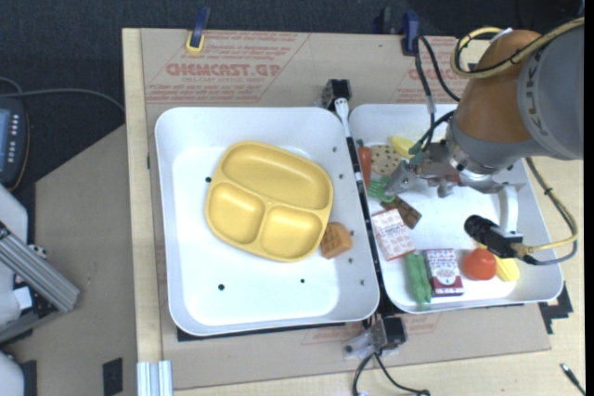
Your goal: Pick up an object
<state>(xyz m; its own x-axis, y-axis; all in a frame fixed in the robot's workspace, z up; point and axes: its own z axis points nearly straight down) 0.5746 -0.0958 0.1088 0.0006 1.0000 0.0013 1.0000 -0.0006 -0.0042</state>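
Hovering over the right bin, the gripper sits low at the bin's left-centre among small items; can't tell its state from this angle. Just below it lie a dark brown flat piece and a red-white card packet, w/ a green cylinder, a red box and a round red-orange ball nearer the front rim. Left bin holds a glossy yellow 3-compartment plastic tray, a tan lumpy chunk touching its right corner.

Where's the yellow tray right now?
In the camera view, the yellow tray lies in the left bin, about mid-bin toward its back. A small brown piece sits against its front right corner.
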